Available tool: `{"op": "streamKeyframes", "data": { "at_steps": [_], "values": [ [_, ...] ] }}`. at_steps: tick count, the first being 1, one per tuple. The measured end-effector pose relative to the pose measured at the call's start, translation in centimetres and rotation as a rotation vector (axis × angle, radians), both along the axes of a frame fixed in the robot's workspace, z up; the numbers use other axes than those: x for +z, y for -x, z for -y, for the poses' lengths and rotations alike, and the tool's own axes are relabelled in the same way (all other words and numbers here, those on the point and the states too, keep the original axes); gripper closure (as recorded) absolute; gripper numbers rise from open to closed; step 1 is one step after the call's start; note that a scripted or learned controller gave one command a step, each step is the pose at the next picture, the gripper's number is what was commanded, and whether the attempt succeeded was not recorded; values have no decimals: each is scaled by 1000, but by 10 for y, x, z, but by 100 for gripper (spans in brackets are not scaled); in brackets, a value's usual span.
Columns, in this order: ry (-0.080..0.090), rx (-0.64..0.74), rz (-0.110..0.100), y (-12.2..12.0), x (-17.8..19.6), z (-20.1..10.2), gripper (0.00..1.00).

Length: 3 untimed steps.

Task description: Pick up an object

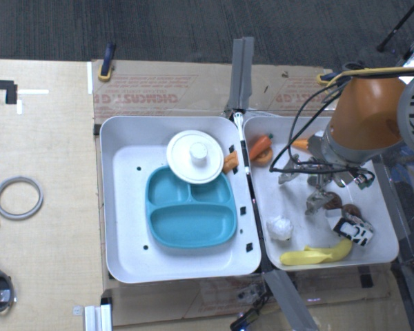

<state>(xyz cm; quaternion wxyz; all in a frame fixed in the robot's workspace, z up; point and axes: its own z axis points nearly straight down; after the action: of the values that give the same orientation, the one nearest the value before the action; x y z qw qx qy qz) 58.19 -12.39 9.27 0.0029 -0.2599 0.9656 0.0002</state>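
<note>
Gripper (322,202) low over right bin (383,254), grip state unreadable from here. Yellow banana (316,255) lies toward bin's front edge, long axis crosswise, just below my fingers.

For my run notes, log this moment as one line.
arm: over right bin | gripper: low, above bin floor, grasp unclear | banana: front edge | left bin: blue tray, white lid

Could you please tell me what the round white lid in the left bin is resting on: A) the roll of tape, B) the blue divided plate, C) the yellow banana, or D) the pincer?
B: the round white lid overlaps the top edge of the blue divided plate in the left bin, while the banana lies in the right bin.
</note>
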Motion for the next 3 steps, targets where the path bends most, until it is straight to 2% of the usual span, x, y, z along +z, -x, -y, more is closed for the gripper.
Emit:
{"op": "streamKeyframes", "data": {
  "at_steps": [1,2,3],
  "values": [
    [0,43,1,-66,1,-3,0],
    [2,-27,0,-35,1,90,0],
    [-1,-200,-1,-52,0,9,0]
  ]
}}
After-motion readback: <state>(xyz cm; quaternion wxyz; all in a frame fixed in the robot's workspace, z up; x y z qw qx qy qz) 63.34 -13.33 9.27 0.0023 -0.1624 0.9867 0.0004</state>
